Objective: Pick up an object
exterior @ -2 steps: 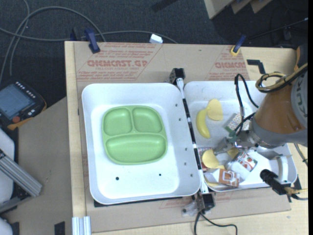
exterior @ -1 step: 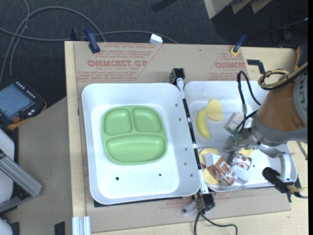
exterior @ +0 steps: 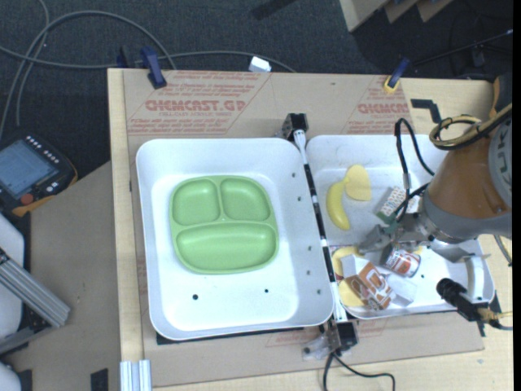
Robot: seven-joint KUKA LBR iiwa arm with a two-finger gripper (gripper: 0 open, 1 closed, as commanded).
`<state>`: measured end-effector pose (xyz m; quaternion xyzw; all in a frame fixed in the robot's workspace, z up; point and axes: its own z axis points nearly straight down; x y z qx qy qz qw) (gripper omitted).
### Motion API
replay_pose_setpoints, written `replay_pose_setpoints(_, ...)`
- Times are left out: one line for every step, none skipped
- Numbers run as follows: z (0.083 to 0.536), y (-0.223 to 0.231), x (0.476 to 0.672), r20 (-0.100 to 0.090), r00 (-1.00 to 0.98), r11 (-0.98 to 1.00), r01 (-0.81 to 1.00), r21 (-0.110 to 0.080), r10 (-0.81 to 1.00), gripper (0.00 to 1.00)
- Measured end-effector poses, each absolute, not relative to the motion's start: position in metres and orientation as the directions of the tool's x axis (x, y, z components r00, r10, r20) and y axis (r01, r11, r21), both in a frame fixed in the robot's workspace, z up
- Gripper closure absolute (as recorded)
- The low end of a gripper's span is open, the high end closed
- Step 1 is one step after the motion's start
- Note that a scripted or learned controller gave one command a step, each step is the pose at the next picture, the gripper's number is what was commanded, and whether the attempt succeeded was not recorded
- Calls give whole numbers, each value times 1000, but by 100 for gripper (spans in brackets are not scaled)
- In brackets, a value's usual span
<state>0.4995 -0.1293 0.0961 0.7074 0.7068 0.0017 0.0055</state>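
Nothing looks lifted yet. The gripper point(exterior: 391, 247) hangs low in the right bin point(exterior: 321, 149), lower right, over a red-and-white packet point(exterior: 400, 262); whether its jaws are clenched I cannot tell.

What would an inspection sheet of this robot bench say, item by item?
Surface: wooden bench bearing two white bins, left bin and right bin, side by side.
Job's things: in the right bin, a banana, a pale yellow piece, a red-and-white packet and a red can.
Clutter: a green divided plate in the left bin.
End effector: low over the right bin's objects; whether it grips anything cannot be told.
Cables: black cable along the arm; grey cable on the floor.
Surroundings: dark carpet, handheld control pendant at left.
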Motion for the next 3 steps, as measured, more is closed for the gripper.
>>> replay_pose_setpoints(106,-129,500,-6,1,-1,1000,12,1000,100)
replay_pose_setpoints(106,-129,500,-6,1,-1,1000,12,1000,0)
replay_pose_setpoints(85,-123,535,-2,-1,1,1000,4,1000,0)
